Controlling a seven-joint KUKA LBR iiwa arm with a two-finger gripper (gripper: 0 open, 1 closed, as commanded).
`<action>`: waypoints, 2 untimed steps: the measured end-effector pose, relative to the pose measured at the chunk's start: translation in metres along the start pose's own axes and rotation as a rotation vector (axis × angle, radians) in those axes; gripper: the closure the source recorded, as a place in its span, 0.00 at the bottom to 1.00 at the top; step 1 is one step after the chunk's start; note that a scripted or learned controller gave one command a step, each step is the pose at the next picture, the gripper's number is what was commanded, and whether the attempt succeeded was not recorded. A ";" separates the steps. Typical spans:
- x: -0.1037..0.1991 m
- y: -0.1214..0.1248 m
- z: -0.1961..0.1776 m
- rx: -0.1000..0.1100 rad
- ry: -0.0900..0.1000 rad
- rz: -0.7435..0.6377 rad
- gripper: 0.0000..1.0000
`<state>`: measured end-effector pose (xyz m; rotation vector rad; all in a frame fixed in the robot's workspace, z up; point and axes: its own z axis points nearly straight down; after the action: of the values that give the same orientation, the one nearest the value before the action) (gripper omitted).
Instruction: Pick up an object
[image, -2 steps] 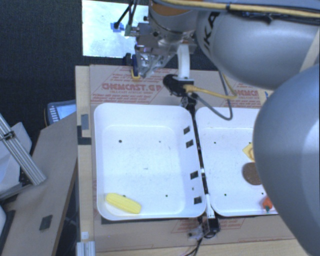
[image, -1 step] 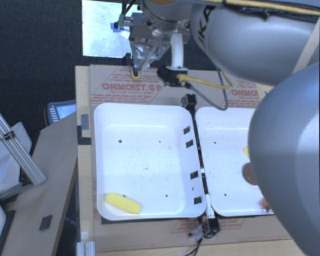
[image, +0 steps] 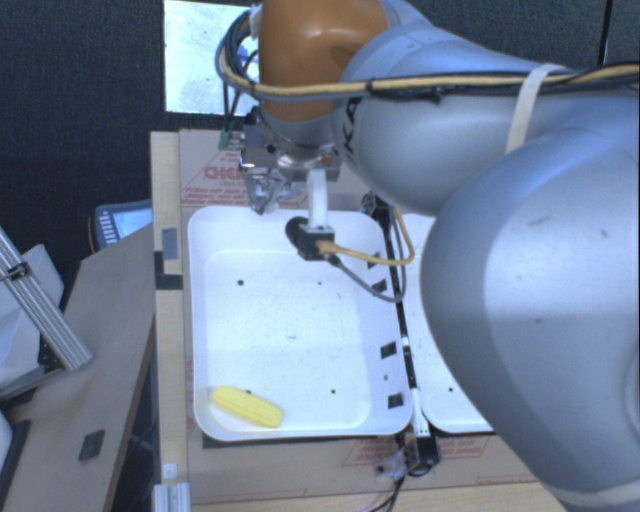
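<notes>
A yellow corn cob (image: 246, 406) lies in the near left corner of the left white bin (image: 290, 320). My gripper (image: 267, 196) hangs over the bin's far rim, well away from the cob, under the orange band of the arm. Its metal fingers point down with nothing visible between them. A black fitting with a yellow cable (image: 312, 240) hangs beside it over the bin's far part.
The grey arm (image: 500, 200) covers most of the right bin (image: 450, 400) and the upper right of the view. A cardboard sheet (image: 210, 180) lies under the bins. An aluminium rail (image: 40, 310) leans at the left.
</notes>
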<state>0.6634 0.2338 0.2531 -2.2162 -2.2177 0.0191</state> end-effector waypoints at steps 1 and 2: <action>0.000 -0.058 0.118 0.000 0.001 0.001 1.00; -0.032 -0.072 -0.039 -0.028 0.009 0.003 1.00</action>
<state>0.5915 0.2018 0.2930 -2.2290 -2.2238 -0.0212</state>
